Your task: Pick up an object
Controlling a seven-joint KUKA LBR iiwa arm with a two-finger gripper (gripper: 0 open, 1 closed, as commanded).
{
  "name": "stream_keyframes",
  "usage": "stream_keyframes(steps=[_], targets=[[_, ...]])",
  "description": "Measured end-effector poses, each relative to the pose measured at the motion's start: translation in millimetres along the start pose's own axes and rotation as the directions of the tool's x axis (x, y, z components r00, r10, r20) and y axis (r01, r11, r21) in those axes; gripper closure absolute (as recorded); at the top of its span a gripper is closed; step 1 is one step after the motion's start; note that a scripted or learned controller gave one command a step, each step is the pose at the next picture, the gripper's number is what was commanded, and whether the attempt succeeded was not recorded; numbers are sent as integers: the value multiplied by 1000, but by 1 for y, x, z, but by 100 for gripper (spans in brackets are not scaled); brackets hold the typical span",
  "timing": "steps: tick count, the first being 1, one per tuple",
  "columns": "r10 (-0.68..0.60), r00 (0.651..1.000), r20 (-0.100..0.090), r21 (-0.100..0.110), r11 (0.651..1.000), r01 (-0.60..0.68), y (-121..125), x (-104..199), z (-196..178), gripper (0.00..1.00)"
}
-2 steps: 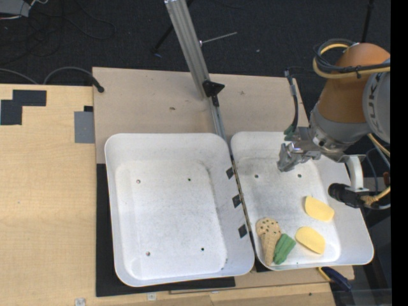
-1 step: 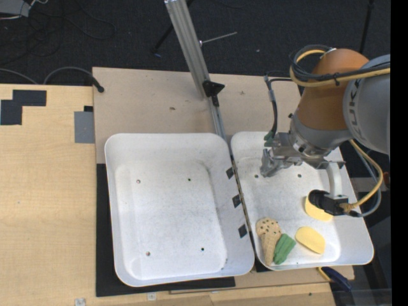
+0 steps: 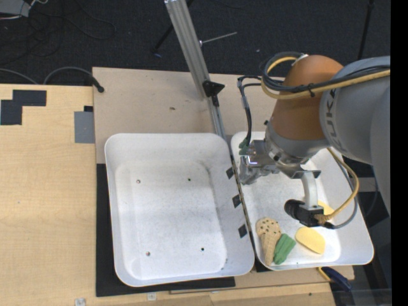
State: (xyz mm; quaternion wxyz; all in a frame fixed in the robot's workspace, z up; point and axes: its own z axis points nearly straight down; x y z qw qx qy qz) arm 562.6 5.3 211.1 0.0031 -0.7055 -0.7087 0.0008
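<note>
My gripper [image 3: 250, 166] hangs low over the upper left part of the right bin [image 3: 354, 254], close to the wall it shares with the left bin. The arm's bulky grey and orange wrist covers much of that bin's back half. Three small things lie together at the bin's front: a tan speckled cone-shaped piece [image 3: 268, 230], a green piece [image 3: 284, 248] leaning against it, and a yellow wedge [image 3: 310, 240] to their right. They are well in front of the gripper and apart from it. I see nothing between the gripper and the bin floor.
The left bin [image 3: 122, 171] is a wide white tray with a few dark specks on its floor. A slanted aluminium post [image 3: 191, 50] rises behind the bins, just beyond the gripper. Black clips [image 3: 236, 200] line the wall between the bins.
</note>
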Motion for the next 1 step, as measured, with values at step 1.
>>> stream_keyframes(steps=[1], targets=[[1, 1000, 1, 1, 1000, -1, -16, 51, 5, 100]])
